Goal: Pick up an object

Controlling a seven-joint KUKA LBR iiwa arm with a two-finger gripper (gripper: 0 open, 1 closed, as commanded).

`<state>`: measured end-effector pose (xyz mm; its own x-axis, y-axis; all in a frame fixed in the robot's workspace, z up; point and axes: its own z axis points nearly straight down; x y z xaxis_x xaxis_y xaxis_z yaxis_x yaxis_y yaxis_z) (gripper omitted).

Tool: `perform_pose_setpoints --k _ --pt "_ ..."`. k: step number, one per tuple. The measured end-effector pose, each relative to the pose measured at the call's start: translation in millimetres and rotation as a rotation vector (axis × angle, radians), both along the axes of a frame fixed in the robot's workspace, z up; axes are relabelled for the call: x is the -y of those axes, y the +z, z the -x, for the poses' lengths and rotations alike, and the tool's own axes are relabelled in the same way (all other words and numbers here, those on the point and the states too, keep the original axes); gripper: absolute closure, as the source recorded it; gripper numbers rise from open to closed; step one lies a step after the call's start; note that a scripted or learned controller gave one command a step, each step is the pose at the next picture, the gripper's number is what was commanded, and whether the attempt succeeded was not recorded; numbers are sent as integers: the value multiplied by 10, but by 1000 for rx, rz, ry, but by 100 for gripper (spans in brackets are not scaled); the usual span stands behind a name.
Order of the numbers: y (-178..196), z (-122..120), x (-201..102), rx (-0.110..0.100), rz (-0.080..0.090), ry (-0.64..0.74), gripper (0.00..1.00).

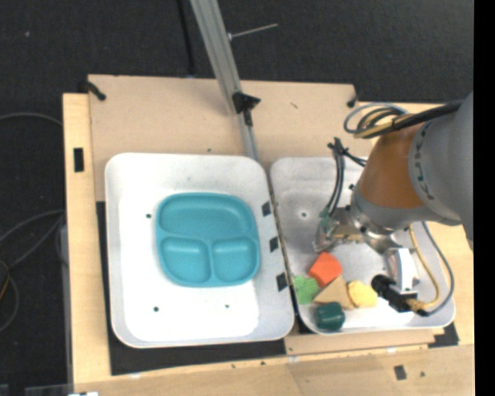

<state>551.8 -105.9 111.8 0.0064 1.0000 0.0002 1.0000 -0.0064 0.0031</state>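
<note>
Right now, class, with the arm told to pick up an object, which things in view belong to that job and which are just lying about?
Belong to the job:
gripper
orange block
light green block
tan wedge
yellow piece
dark green block
right bin holding them

Lying about:
teal divided plate
left bin
metal pole
</note>
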Motion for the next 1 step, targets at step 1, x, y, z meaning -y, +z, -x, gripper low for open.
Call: perform_pose_setpoints --k 1 --pt "444 27 28 3 1 1 100"
